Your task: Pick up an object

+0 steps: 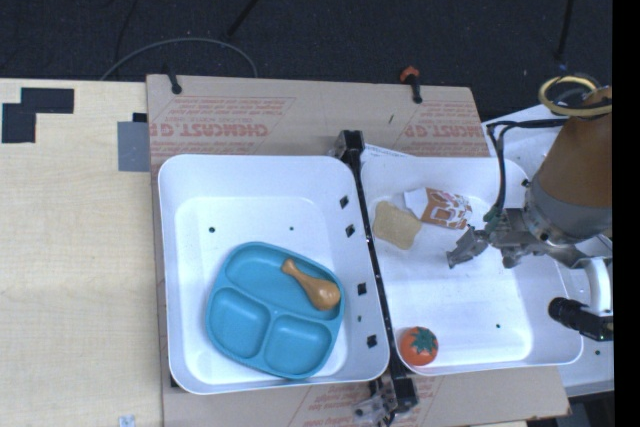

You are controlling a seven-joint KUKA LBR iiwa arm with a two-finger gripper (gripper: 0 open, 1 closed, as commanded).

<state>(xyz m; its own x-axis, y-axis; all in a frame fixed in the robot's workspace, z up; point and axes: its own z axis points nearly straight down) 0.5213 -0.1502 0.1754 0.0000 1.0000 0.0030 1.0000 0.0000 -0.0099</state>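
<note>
A pale wooden bench (70, 255) carries a brown cardboard sheet (300, 115) with red print — on it sit two shallow white bins side by side, the left bin (190, 185) and the right bin (480, 340), their inner walls touching.

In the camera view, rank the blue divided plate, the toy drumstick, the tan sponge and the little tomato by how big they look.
1. blue divided plate, by far largest.
2. toy drumstick and tan sponge: look alike, unranked.
3. tomato, slightly smaller, though only narrowly.
</note>
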